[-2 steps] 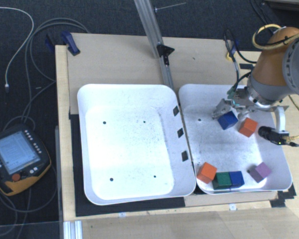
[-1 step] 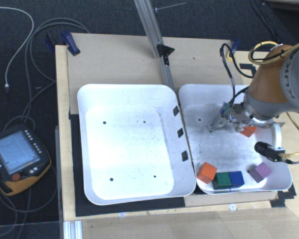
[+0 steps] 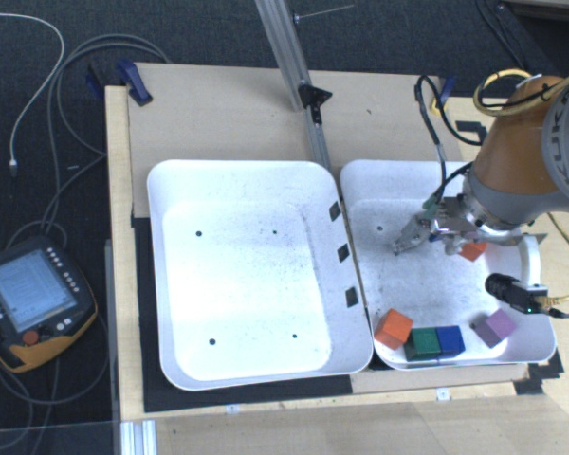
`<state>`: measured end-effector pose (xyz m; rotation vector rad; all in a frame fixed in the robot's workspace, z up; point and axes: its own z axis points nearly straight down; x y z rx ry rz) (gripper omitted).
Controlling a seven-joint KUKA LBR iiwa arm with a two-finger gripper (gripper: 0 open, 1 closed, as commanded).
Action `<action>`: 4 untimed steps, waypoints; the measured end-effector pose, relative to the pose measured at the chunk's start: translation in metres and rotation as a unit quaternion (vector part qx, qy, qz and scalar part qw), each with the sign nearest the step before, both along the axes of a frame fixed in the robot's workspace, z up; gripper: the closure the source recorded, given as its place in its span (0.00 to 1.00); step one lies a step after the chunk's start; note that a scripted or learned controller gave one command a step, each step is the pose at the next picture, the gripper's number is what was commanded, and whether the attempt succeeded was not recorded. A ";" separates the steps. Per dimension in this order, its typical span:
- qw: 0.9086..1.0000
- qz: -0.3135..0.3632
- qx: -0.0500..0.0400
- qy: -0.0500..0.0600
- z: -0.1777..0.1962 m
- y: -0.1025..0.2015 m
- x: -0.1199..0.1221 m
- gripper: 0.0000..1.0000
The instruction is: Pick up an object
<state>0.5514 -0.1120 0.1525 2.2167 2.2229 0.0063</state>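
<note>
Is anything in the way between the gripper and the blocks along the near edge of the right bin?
Nothing visible. The gripper hangs over bare bin floor, and that open floor runs down to the orange block, green block, blue block and purple block.

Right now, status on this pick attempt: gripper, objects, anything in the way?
Gripper low over right bin, nothing seen between its fingers. Orange block, green block, blue block, purple block along the near wall, untouched. Small orange-red piece beside the wrist.

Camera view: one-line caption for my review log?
Arm's hand over the right bin, above orange, green, blue and purple blocks.
</note>
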 end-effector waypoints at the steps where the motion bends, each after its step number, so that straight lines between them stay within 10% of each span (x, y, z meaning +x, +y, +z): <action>1: 1.000 -0.002 -0.002 -0.001 0.026 -0.051 0.035 0.00; 3: 1.000 0.000 -0.006 -0.007 -0.042 -0.062 0.112 0.00; 4: 1.000 0.000 -0.002 0.001 -0.040 -0.058 0.107 1.00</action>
